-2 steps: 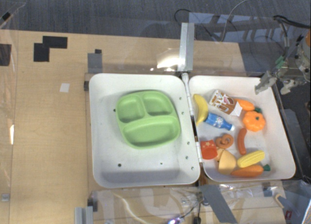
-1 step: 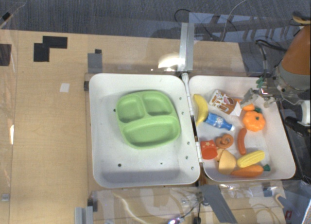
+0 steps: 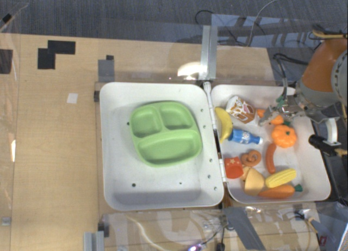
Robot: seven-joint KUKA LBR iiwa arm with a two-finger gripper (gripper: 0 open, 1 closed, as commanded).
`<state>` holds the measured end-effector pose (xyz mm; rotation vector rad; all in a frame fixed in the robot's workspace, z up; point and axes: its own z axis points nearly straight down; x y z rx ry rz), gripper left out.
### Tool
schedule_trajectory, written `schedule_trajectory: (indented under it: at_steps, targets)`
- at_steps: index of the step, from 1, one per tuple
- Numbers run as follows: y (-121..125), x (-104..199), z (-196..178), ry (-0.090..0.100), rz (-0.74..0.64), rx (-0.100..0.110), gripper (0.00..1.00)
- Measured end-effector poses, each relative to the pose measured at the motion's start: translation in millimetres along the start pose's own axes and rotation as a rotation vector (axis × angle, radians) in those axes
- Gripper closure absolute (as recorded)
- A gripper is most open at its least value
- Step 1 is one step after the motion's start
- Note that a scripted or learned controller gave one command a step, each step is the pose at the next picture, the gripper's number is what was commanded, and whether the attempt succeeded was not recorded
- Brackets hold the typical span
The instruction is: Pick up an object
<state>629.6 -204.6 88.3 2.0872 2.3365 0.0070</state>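
Note:
My gripper [image 3: 281, 107] hangs over the back of the right bin [image 3: 321, 182], reaching in from the right below the arm's orange band [image 3: 322, 65]. Just under and in front of it lies a small orange piece [image 3: 277, 120], and an orange pumpkin [image 3: 284, 136] sits a little nearer the front. Several more toy foods fill this bin: a yellow banana [image 3: 223, 123], a blue bottle [image 3: 244, 136], a brown-and-white packet [image 3: 241, 109], a pretzel [image 3: 251, 158], a red sausage [image 3: 271, 159], a corn cob [image 3: 280, 177] and a carrot [image 3: 277, 192]. Nothing visibly hangs from the gripper.
The left bin [image 3: 119, 184] holds a green divided plate [image 3: 166, 133]. A metal divider rail [image 3: 213, 135] runs between the bins. A red block [image 3: 234, 168] and a yellow cheese wedge [image 3: 253, 182] lie at the right bin's front left. Cables trail behind the bench.

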Motion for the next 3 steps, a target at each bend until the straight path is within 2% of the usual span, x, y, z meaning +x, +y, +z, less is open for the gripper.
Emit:
schedule_trajectory:
  at_steps: [1,2,3]
  targets:
    - [3.1,0.5,-13.8,-0.001,-0.003,-0.008,1.0]
    - [-25.6,4.0,-108.3,0.0,-0.184,0.001,1.0]
    - [-1.2,87.9,-122.3,0.003,-0.207,0.003,1.0]
